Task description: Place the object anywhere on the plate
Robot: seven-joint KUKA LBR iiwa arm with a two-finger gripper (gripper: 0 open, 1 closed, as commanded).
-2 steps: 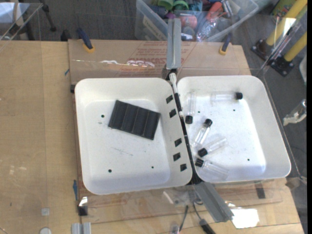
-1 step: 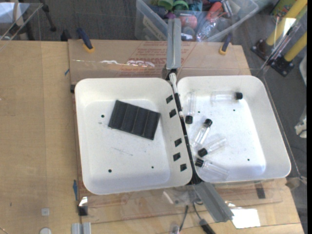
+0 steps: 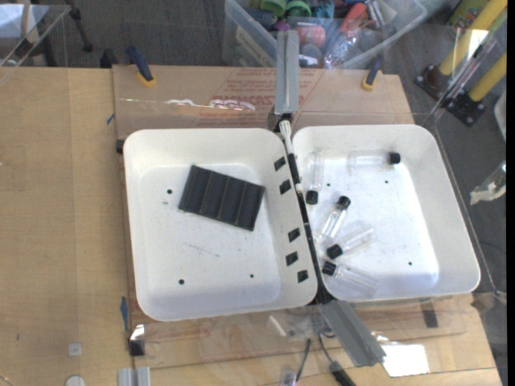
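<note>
Wooden bench (image 3: 56,215) runs under everything you see, with two shallow white bins set side by side on it. How the gripper stands you cannot tell from this view.

Start on the arm's side: the right bin (image 3: 451,215) holds the task's things, several clear vials with black caps, all lying flat. One vial (image 3: 372,161) lies near the far wall, well apart from the rest. The others cluster against the inner wall: an upper vial (image 3: 312,174), a slanted vial (image 3: 335,215), a lower vial (image 3: 351,240) and a near-corner vial (image 3: 352,280). Some look as if they touch, though the clear glass on white makes that hard to judge.

Between the bins runs a divider with a row of small black tabs (image 3: 291,233).

Across it, the left bin (image 3: 153,280) holds the black ribbed plate (image 3: 221,197), lying flat and slightly askew, toward the far half. No vial lies on it.

Beyond the bins, a grey bar (image 3: 286,71) stands at the seam, two orange clamps (image 3: 143,73) grip the cardboard, and a clear tub (image 3: 322,10) holds colourful odds and ends.
</note>
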